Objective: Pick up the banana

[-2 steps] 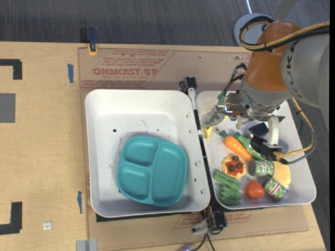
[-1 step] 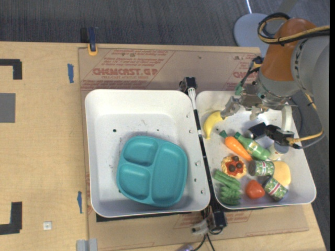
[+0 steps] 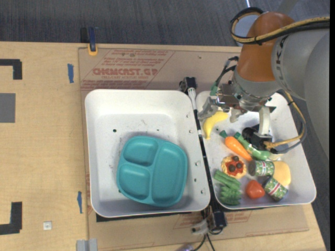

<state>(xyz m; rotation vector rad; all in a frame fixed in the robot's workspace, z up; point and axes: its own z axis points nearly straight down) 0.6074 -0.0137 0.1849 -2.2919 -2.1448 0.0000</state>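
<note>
The yellow banana (image 3: 215, 123) lies at the upper left of the right bin (image 3: 301, 190), close to the wall it shares with the left bin. My gripper (image 3: 220, 112) is low over the banana's upper end. It stands open, with one finger (image 3: 206, 109) on the banana's left and the other on its right. The banana's lower tip points down toward the bin wall. The orange-banded wrist hides the bin's back part.
Below the banana are a carrot (image 3: 238, 148), a green pepper (image 3: 257, 151), a small pizza toy (image 3: 233, 166), green beans (image 3: 227, 186), a tomato (image 3: 255, 190), two cans (image 3: 261, 168) and a yellow fruit (image 3: 283, 172). The left bin (image 3: 104, 114) holds a teal divided plate (image 3: 152, 171).
</note>
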